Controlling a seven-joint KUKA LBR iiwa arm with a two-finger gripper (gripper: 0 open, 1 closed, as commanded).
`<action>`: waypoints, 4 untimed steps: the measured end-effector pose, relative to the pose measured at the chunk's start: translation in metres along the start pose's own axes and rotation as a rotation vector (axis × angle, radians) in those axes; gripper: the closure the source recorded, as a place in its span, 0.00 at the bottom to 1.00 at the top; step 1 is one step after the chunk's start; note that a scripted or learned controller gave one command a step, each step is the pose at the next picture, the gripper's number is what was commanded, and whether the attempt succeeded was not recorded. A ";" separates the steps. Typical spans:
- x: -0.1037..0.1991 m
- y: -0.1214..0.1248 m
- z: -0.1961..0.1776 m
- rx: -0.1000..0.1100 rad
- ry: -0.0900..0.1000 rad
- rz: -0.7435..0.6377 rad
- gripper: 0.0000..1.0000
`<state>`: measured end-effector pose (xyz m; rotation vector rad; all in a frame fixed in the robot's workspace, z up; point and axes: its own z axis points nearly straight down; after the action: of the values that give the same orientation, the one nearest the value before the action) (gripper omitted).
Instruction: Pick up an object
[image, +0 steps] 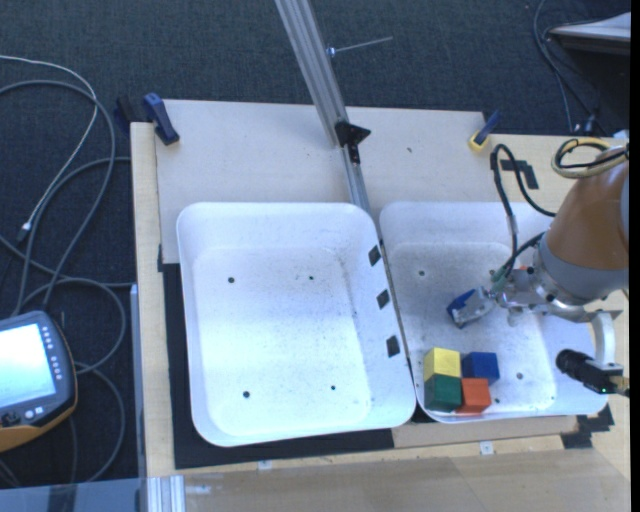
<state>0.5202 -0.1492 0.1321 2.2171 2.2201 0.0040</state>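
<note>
Four small blocks sat clustered at the 6 o'clock edge of the right bin (440, 225), touching one another: a yellow block (442, 362) at the upper left, a blue block (481, 364) at the upper right, a green block (443, 392) at the lower left and an orange block (475, 395) at the lower right. All four rested on the bin floor, apart from the gripper.

The gripper (466, 308) hung over the middle of the right bin, at about 12 o'clock from the blocks and near them, its blue-tipped end pointing toward 9 o'clock. How wide the claw stood could not be told from this view; nothing was seen in it. The arm (590, 235) entered from 3 o'clock, with black cables looped above it.

The left bin (270, 320) lay just beside the right one, at its 9 o'clock. A teach pendant (30, 375) lay off the bench at far 9 o'clock.
</note>
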 end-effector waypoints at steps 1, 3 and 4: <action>0.035 -0.012 0.034 0.010 0.005 -0.001 0.00; 0.041 0.046 0.035 0.003 0.003 -0.006 0.00; 0.038 0.045 0.022 0.003 0.002 -0.001 1.00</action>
<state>0.5651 -0.1116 0.1104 2.2179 2.2239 0.0027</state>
